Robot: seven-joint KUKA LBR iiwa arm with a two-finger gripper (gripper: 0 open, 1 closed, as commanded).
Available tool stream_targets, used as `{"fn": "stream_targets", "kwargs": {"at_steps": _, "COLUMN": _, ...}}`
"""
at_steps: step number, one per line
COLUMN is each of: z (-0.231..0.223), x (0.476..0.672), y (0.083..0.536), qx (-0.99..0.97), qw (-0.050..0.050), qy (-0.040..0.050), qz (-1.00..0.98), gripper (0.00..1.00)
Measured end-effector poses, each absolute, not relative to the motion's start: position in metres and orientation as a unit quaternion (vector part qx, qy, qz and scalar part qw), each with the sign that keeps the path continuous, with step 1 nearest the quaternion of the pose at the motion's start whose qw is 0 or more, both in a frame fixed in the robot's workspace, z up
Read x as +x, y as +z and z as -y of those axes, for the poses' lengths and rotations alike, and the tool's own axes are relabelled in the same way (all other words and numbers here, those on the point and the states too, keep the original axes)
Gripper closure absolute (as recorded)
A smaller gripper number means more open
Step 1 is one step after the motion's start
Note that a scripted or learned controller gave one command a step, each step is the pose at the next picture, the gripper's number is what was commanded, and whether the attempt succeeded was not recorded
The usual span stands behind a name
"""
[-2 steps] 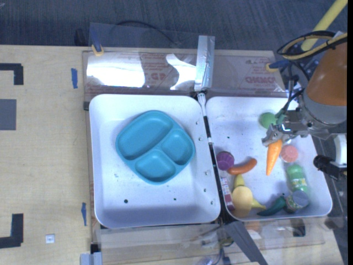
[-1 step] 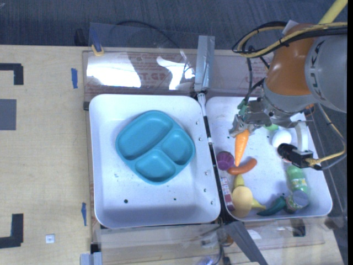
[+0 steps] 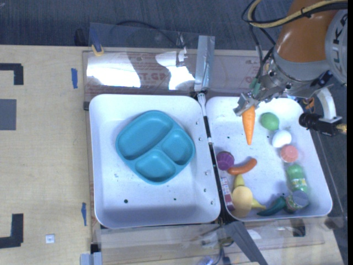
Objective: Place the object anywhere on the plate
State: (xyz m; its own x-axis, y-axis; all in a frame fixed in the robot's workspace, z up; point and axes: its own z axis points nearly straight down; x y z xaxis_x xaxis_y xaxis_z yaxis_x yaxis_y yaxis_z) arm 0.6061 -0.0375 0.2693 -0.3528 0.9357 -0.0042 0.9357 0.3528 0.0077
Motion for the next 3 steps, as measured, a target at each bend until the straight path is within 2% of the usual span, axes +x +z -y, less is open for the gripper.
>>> {"fn": "stream_targets", "kwargs": {"at_steps": 1, "z": -0.031, "x": 0.613, "y": 0.180, "qx": 0.534, "qw": -0.004, "qy": -0.0016, "qz": -0.846, "gripper": 1.00}}
{"fn": "stream_targets", "kwargs": {"at_steps": 2, "z": -0.077, "x": 0.603, "y": 0.184, "qx": 0.689, "qw": 0.000, "qy": 0.0000, "qz": -0.724, "gripper": 1.00}}
{"fn": "stream_targets", "kwargs": {"at_steps": 3, "z": -0.076, "x": 0.603, "y": 0.185, "qx": 0.690, "qw": 0.000, "qy": -0.0002, "qz": -0.724, "gripper": 0.00}}
